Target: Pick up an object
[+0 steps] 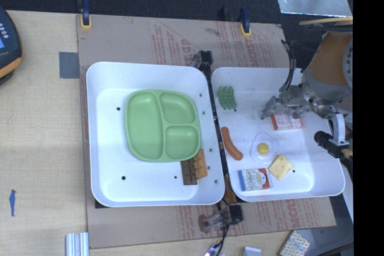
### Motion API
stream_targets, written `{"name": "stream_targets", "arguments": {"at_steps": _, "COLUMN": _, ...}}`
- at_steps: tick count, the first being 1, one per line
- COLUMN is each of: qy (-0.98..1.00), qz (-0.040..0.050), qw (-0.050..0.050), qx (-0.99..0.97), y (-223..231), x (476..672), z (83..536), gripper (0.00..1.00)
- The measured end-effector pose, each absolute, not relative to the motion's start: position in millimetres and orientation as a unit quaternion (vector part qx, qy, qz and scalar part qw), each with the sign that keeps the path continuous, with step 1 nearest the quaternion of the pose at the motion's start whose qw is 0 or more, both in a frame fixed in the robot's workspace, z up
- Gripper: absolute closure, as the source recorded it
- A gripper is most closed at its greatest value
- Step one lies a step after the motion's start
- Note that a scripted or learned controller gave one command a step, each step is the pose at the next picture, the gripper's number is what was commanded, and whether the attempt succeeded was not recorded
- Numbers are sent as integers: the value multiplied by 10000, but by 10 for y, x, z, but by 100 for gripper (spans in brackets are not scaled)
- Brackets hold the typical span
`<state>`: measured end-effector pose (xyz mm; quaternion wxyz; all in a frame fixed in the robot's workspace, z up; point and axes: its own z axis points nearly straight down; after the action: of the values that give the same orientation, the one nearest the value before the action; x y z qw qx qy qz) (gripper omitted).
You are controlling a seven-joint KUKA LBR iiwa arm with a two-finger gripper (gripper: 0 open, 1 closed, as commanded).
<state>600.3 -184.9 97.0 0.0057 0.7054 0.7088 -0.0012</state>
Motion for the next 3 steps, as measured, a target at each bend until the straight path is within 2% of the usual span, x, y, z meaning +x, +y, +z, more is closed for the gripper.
{"name": "stream_targets", "arguments": {"at_steps": 1, "qy": 7088, "qz": 23, "qw": 46, "qx": 7054, "y": -2128, "x": 5737, "z": 972, "gripper": 0}}
{"name": "stream_targets", "arguments": {"at_steps": 2, "qy": 7096, "qz": 0, "qw": 54, "qx": 7046, "y": -1888, "x": 6067, "z": 969, "gripper": 0}}
{"name": "stream_targets", "arguments": {"at_steps": 3, "qy": 7098, "qz": 17, "qw": 68, "qx": 7043, "y": -1900, "x": 6076, "z": 1099, "gripper": 100}}
